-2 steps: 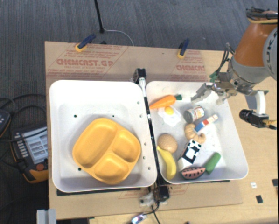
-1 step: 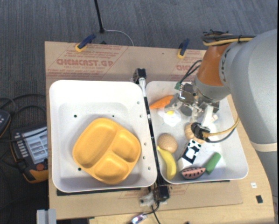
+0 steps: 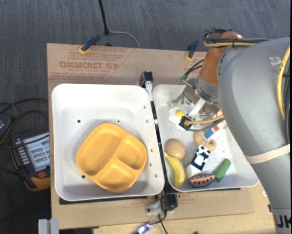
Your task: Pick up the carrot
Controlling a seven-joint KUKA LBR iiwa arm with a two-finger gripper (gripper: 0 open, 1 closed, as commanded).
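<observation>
The only writing I can read is red print, "CHEMCAST GP", on the cardboard sheet (image 3: 87,57) under both bins. Dark letters low on the arm (image 3: 253,82) are cut by the frame, and the label on the grey box (image 3: 31,152) off to the left is too small to read. The left bin (image 3: 68,106) carries a yellow divided plate (image 3: 112,156). The gripper (image 3: 187,104) sits low over the far end of the right bin (image 3: 163,99); whether it is spread or closed up I cannot tell, as the wrist covers it. Where the carrot lies I cannot tell either, since the arm hides that bin's right side. Visible there are a tan egg-shaped thing (image 3: 175,148), a banana (image 3: 176,168), a watermelon slice (image 3: 202,180), a green vegetable (image 3: 222,169) and a black-and-white block (image 3: 200,157).
</observation>
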